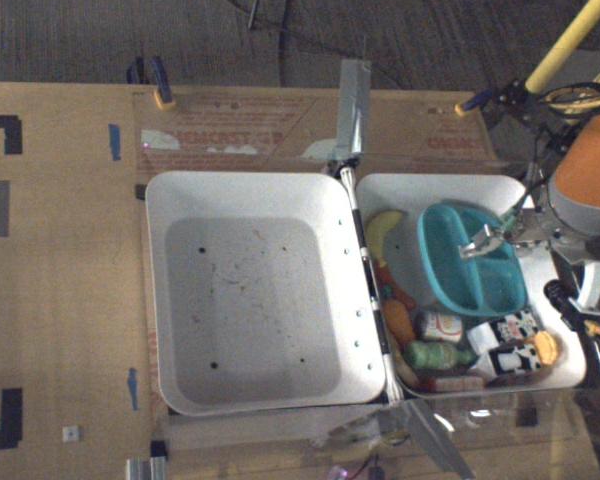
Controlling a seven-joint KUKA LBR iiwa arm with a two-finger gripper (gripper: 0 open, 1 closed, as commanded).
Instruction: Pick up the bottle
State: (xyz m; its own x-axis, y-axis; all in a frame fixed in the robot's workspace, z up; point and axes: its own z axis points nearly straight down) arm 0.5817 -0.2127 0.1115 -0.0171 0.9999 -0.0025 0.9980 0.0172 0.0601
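The left bin [170,268] plays no part in this step. What I take for the bottle [435,355], green and lying on its side, sits low in the right bin [570,373], crowded by a carrot [398,320] and other small items. The gripper [483,240] hovers over the teal tray [440,268], and I cannot tell if it is open or closed; it should probably descend across the bottle's narrow width, clear of its neighbours. The brown surface [60,268] carries blue tape marks, with dark floor [100,18] and cables beyond.
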